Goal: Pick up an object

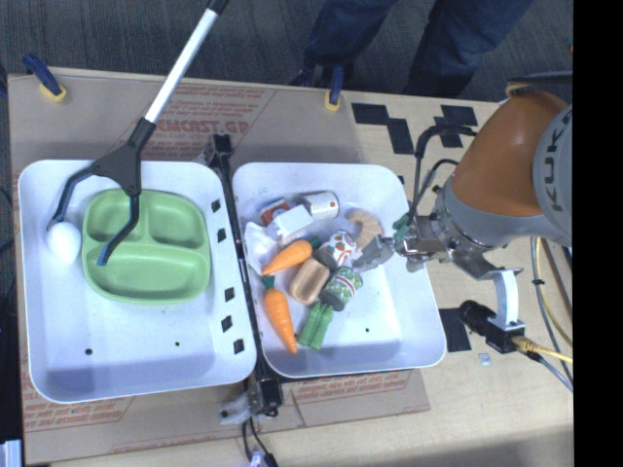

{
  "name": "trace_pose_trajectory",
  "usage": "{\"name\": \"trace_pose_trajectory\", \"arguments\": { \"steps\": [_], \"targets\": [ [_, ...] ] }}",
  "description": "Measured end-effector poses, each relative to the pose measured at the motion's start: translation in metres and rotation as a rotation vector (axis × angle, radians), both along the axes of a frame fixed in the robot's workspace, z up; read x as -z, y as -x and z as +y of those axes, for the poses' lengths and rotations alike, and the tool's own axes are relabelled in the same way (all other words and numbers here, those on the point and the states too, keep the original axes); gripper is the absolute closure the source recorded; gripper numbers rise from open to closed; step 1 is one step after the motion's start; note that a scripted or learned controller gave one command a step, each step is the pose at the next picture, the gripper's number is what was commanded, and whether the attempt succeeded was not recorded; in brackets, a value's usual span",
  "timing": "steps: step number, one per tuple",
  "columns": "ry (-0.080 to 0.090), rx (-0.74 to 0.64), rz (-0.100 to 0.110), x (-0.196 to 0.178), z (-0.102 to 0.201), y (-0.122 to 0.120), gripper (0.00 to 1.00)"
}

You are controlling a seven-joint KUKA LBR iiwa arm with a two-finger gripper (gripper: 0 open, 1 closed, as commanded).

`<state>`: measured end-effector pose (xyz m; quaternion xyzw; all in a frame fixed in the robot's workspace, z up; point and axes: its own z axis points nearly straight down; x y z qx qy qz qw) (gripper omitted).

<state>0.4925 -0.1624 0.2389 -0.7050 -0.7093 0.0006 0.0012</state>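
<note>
Both white bins (pixel 117 368) look like smooth moulded plastic with a soft sheen, and they sit on a sheet of matt brown cardboard (pixel 292 115) printed in red. In the left bin, the green divided plate (pixel 170 261) has a glossy plastic finish, and at its nine o'clock lies a smooth white egg (pixel 62 241). In the right bin, the two orange carrots (pixel 281 320) look like shiny plastic, while the green bottle (pixel 315 325) is glossy with a paper-like label.
</note>
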Motion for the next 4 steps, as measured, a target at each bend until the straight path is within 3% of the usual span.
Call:
{"name": "trace_pose_trajectory", "arguments": {
  "steps": [1, 2, 3, 4],
  "targets": [
    [0.0, -0.002, 0.004, 0.141, 0.002, -0.073, 0.0],
    [0.002, -0.005, 0.002, 0.129, 0.002, -0.075, 1.0],
    [0.002, 0.002, -0.004, 0.012, -0.019, -0.047, 1.0],
    [0.001, 0.001, -0.002, 0.013, -0.019, -0.047, 0.0]
  ]
}}
